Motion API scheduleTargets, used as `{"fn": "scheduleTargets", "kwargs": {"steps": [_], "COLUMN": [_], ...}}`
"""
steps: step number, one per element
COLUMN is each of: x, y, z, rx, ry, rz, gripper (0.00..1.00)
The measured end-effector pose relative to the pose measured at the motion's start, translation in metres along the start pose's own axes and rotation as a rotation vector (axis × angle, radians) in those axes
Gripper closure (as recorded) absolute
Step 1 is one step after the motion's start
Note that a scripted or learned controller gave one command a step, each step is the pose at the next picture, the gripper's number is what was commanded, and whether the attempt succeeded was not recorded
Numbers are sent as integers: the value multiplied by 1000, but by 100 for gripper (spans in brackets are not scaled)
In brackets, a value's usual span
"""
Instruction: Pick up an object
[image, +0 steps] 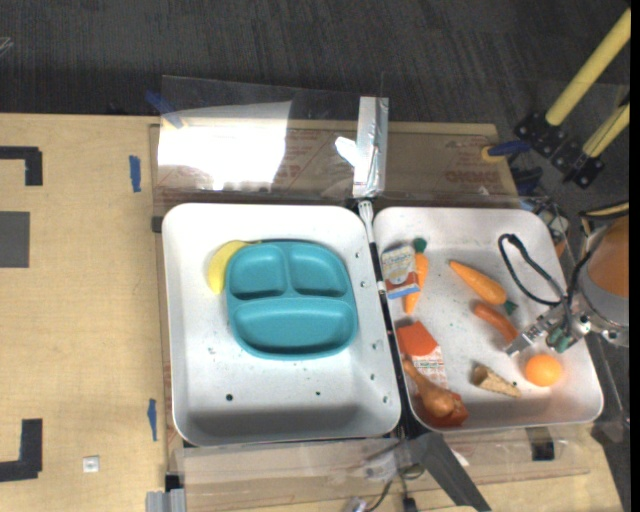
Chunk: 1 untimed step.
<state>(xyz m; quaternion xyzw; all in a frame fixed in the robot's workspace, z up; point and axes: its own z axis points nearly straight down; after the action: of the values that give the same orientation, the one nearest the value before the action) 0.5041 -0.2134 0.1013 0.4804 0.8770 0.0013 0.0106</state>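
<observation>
Camera view: gripper is hovering beside orange ball at four o'clock — grip state unclear, descent likely needed.

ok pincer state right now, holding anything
pincer: cannot be told; it sits low in the right white bin just above the round orange ball.

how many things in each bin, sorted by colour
Left bin:
teal divided plate: 1
yellow item peeking from under the plate: 1

Right bin:
orange (carrot, round fruit, small carton): 3
red-orange piece: 1
brown (cone-shaped piece, lumpy item): 2
white carton: 1

Total: 9
</observation>
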Motion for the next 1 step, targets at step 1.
{"fn": "scheduleTargets", "kwargs": {"steps": [1], "x": [0], "y": [0], "z": [1], "rx": [1], "ry": [1], "rz": [0], "gripper": [0]}}
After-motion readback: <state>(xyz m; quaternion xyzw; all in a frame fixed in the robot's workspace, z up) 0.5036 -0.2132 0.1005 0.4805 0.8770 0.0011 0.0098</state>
